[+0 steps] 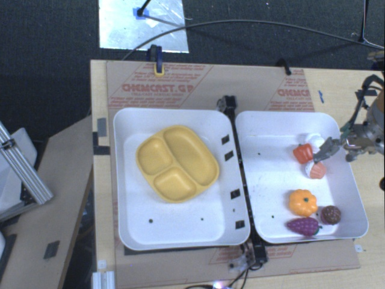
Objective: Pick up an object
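yellow tray; orange pumpkin

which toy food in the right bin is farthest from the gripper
The purple grapes at the bin's front edge; the orange pumpkin and brown piece sit closer to the gripper.

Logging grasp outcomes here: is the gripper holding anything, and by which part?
Cannot be told. The gripper sits among the small toys in the right bin, too small to judge.
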{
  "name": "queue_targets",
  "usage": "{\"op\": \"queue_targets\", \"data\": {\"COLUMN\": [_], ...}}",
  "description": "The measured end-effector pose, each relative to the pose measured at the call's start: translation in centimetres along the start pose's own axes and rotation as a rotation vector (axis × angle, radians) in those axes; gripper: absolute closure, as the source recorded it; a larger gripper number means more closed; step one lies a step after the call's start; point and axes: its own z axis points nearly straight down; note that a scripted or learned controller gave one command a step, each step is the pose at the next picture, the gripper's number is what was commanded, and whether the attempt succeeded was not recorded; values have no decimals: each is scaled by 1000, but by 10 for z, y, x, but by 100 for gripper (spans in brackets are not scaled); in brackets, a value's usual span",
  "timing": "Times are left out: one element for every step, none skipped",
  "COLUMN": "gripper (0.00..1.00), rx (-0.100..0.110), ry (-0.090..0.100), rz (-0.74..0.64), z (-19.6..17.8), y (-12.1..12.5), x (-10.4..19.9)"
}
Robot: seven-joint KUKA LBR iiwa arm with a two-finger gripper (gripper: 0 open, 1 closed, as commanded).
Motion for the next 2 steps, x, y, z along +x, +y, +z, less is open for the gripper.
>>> {"op": "queue_targets", "data": {"gripper": [0,0], "rx": [-10,-8], "ry": [-2,-1], "rz": [-3,-1], "z": [-5,37], "y": [2,7], "x": [0,3]}}
